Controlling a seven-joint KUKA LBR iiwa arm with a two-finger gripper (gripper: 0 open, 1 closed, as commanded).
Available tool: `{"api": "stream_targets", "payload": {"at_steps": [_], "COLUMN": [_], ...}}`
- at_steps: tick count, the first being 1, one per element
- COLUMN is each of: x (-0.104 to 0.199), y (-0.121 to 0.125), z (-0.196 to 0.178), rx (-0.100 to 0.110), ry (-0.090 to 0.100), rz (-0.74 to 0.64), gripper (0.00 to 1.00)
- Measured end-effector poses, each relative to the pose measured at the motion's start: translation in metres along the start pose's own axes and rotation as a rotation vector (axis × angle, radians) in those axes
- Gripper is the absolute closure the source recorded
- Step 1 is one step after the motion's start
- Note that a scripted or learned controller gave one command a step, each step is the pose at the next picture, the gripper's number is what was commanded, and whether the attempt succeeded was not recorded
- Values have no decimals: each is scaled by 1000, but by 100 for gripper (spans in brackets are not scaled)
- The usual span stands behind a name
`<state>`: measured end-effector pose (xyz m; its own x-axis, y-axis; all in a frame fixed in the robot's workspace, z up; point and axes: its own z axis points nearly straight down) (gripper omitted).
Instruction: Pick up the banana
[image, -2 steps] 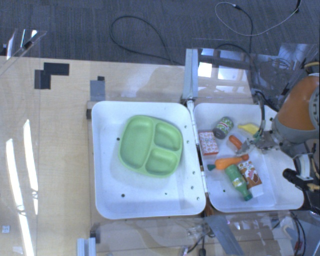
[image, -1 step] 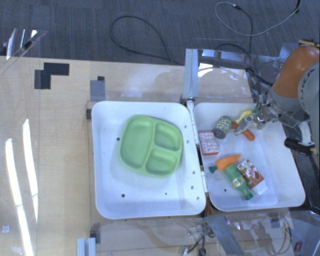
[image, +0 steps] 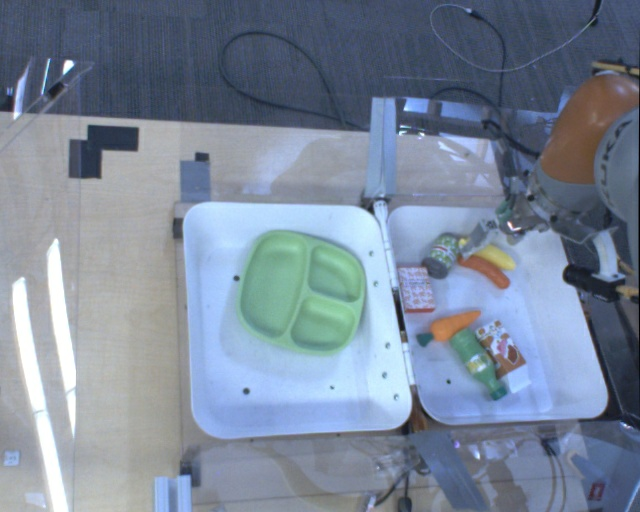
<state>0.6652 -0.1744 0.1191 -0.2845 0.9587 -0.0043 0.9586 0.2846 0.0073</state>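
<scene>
Right bin (image: 560, 390), far edge: banana (image: 497, 258) beside sausage (image: 486, 270), gripper (image: 505, 226) just above; grip state, I cannot tell. I'd descend centred on banana, clear of can (image: 442, 254).

banana (image: 497, 258) crowded by hot dog (image: 486, 270) and can (image: 441, 254), gripper (image: 500, 229) touching above, open floor rightward

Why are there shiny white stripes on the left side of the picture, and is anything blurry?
In the camera view, the white stripes are glare, seemingly light bouncing off a clear panel over the bench. The left bin shows a soft shadow beside the green plate. The claw near the banana looks a bit blurry, and the small toys' details are fuzzy.
</scene>
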Motion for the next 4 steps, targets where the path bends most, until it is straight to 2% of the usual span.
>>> {"api": "stream_targets", "payload": {"at_steps": [1,2,3,4], "x": [-32,-30,-13,-13], "y": [-3,-2,0,-44], "z": [-83,-29,26,11], "rx": [-3,0,10,-1], "ry": [-2,0,0,0], "rz": [-47,-179,-198,-447], "gripper": [0,0,0,0]}}
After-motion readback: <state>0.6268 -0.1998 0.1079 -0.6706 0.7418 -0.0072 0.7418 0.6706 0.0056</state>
